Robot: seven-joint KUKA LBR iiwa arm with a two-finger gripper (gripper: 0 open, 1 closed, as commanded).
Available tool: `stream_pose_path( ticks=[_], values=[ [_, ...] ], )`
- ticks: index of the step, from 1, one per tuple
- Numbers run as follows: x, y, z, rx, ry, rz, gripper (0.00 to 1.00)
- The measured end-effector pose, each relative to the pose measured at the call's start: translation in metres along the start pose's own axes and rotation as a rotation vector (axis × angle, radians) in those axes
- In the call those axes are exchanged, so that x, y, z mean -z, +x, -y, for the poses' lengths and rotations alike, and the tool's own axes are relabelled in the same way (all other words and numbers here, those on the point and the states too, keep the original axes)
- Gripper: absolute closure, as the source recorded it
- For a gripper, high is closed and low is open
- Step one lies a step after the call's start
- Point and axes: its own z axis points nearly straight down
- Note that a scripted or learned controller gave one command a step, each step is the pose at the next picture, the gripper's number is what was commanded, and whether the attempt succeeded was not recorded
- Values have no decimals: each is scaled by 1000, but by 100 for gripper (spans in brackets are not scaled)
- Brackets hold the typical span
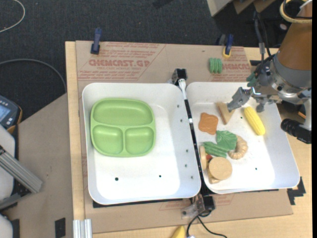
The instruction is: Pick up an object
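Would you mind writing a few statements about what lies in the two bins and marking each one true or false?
1. The green divided plate lies in the left bin. True.
2. The yellow corn cob lies in the left bin. False: it lies in the right bin, near its far right side.
3. A small green item sits on the cardboard outside both bins. True.
4. The gripper hangs over the green divided plate. False: it hangs over the far part of the right bin, beside the corn cob.
5. The round tan disc lies near the front of the right bin. True.
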Motion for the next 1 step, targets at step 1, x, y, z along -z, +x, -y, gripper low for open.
stream_pose_path(
  ticks=[1],
  values=[
    [-185,-3,-29,-2,3,-2,0]
  ],
)
